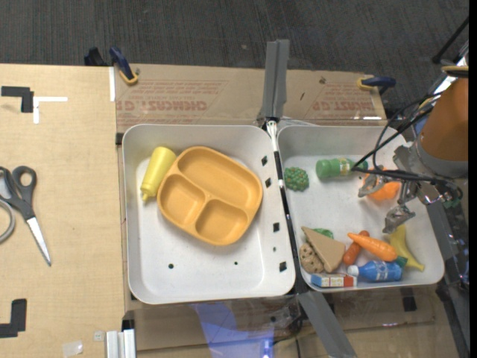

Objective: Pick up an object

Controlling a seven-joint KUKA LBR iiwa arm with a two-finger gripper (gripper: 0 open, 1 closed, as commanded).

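Note:
My gripper (pixel 381 205) hangs low over the right bin (pixel 339 207), near its right side, with its two metal fingers (pixel 397 217) spread open. A small orange piece (pixel 385 192) lies in the gap by the upper finger; I cannot tell whether they touch. Below the gripper are a carrot (pixel 373 246) and a yellow banana (pixel 406 246). To its left lie a green bottle (pixel 333 168) and a bumpy green piece (pixel 296 178).
Along the right bin's front edge sit a tan wedge (pixel 328 249), a cookie (pixel 307 256), a blue bottle (pixel 380 272) and a red-and-white box (pixel 333 280). The left bin (pixel 149 267) holds an orange divided plate (pixel 210 195) and a yellow bottle (pixel 155 171). Scissors (pixel 26 207) lie far left.

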